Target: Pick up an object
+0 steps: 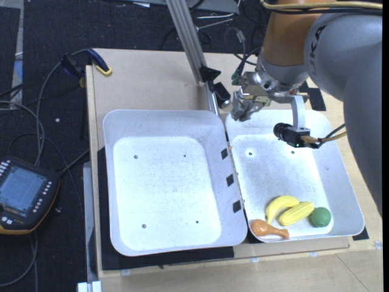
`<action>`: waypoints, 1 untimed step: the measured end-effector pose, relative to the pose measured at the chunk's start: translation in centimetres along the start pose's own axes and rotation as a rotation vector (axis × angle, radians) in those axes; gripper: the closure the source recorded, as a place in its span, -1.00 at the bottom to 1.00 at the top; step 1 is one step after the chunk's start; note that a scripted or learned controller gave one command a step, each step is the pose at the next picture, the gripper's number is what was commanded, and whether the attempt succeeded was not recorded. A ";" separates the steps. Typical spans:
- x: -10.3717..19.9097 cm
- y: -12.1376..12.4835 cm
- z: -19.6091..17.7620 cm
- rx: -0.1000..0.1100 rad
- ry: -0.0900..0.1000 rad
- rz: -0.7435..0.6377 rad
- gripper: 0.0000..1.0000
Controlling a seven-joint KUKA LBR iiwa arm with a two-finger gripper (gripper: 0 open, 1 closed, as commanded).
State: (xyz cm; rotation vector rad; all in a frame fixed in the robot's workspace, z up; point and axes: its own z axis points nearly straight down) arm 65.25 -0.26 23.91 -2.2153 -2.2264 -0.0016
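White bins [164,126] w/ faint grey speckling on tan surface [146,84]; yellow banana [279,205], yellow corn [296,213], green ball [320,217], orange drumstick-like toy [268,229] (arm [340,35] grey, orange band).

This is a robotics lab or test cell rather than any home or shop. A plain plywood bench [152,84] in the middle of the frame bears two shallow white bins [164,190] side by side, with a grey and orange industrial arm [316,35] reaching in from the upper right and a slanted aluminium rail [185,26] rising at the top centre. At the left edge a handheld control pendant [24,193] with a lit screen lies on dark carpet among loose black cables [36,111], and a clamp [91,62] grips the bench's upper left corner.
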 end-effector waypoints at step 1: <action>5.6 -1.2 1.1 0.001 0.000 0.001 1.00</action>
